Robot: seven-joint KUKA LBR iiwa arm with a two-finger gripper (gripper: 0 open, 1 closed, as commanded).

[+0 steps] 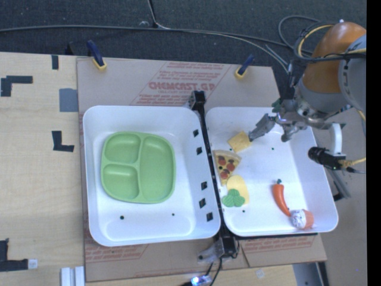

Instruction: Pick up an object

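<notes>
Pincer (pixel 272 128) fingers hang spread apart over the far part of the right bin (pixel 309 177), with nothing between them; the longer finger (pixel 259 128) points down-left, its tip just beside the yellow cheese wedge (pixel 239 142), and whether it touches the wedge cannot be told.

Taking that cheese wedge as the landmark: nearest the camera, well below and right of it, a small white-and-red round toy (pixel 302 218) lies in the near right corner of the right bin, touching the lower end of an orange carrot (pixel 280 198) with a green top. Left of those, below the wedge, a green broccoli-like piece (pixel 233 199) rests against a pale yellow piece (pixel 237 185), both by the bin's left wall. Just below the wedge lies a pizza slice (pixel 225 163) with red dots. The wedge itself lies flat on the bin floor, in the far left part of the right bin.

Well to the left of the wedge, across the black divider (pixel 205 159), the left bin (pixel 95 219) holds a green sectioned plate (pixel 138 166) with three compartments. Both bins sit on a brown cardboard sheet (pixel 172 82) on the desk (pixel 36 177), held by two blue-and-yellow clamps (pixel 95 55) beyond the wedge. Right of the wedge, the grey arm with its orange band (pixel 337 40) reaches in, cables looped behind it.
</notes>
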